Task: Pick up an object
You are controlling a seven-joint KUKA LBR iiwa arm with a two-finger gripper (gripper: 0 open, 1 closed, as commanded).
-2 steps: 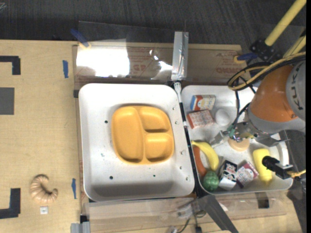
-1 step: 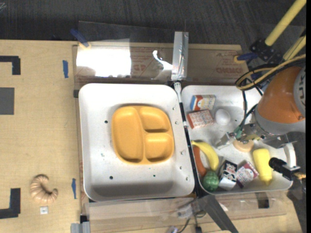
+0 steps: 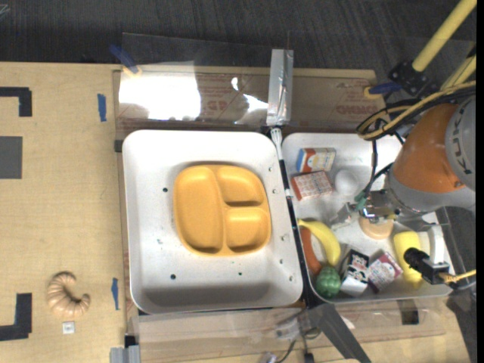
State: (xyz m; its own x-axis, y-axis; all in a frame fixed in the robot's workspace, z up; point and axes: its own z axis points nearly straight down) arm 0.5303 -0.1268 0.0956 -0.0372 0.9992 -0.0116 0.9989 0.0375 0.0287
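Well, I hang low over the right bin [image 3: 349,139], my gripper [image 3: 368,209] near its middle, with my orange band [image 3: 423,165] above the bin's right side. Whether my jaws stand wide or narrow I cannot tell; my wrist covers them. Just below the gripper lies a tan disc [image 3: 376,226]. A banana [image 3: 324,240] curves just left of it, with a green ball [image 3: 328,281] at its lower end. Two small packets [image 3: 370,269] lie beside the ball, and a yellow fruit [image 3: 406,249] lies to their right. At the bin's far end stand a carton [image 3: 316,159] and a red box [image 3: 311,185], a white ball [image 3: 345,180] beside them. The left bin [image 3: 151,153] holds a yellow plate [image 3: 221,206]. A croissant [image 3: 68,293] lies on the bench, well left of both bins.
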